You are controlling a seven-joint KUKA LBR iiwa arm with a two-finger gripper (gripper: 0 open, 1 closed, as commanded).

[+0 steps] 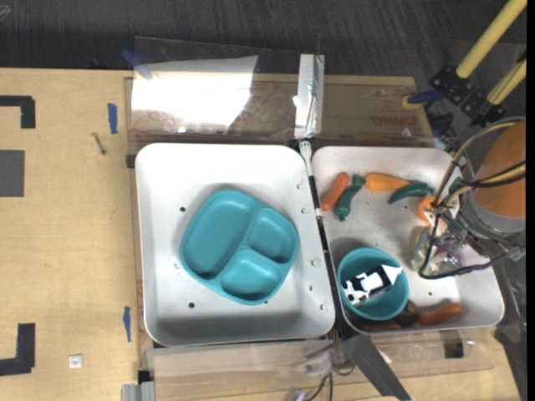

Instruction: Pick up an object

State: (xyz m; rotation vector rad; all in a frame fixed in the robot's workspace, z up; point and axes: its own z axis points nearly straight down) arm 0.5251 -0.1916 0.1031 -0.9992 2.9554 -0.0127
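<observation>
The right bin holds several small toys. An orange carrot with a green top lies at its back left. A second carrot lies beside it toward the back middle. A teal bowl stands at the front left with a black-and-white toy inside. An orange-brown stick-shaped piece lies along the front wall. My gripper hangs low over the right half of this bin, wrapped in cables, to the right of the bowl and in front of the second carrot.
The left bin holds a teal divided plate. A clear plastic sheet and a metal bracket sit behind the bins. The arm's orange band overhangs the right bin's right edge. Yellow poles stand at the back right.
</observation>
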